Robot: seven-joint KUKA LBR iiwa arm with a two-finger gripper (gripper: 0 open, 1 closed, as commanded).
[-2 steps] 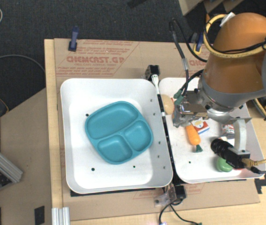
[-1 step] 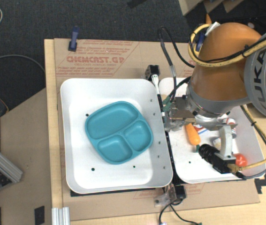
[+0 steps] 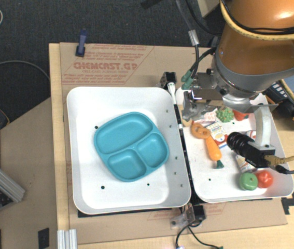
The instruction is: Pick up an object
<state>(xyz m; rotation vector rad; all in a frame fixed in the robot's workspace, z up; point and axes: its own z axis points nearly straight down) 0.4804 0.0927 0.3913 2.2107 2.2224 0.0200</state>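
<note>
Jaws first, and from up here there's no telling whether they're open or closed: the gripper (image 3: 191, 109) is tucked under the big grey-and-orange wrist, low over the far left corner of the right bin (image 3: 209, 188), right beside the seam where the two bins meet. The pickings are all in that right bin. An orange carrot (image 3: 212, 148) lies just nearer the camera than the gripper, with an orange ring-shaped piece (image 3: 199, 130) by its top end. A leafy green piece (image 3: 224, 114) sits partly under the wrist. Down in the near right corner, a green round fruit (image 3: 248, 181) and a red one (image 3: 264, 178) sit touching. Over in the left bin (image 3: 79, 139), a teal divided plate (image 3: 131, 145) lies flat in the middle, well apart from the gripper.
</note>
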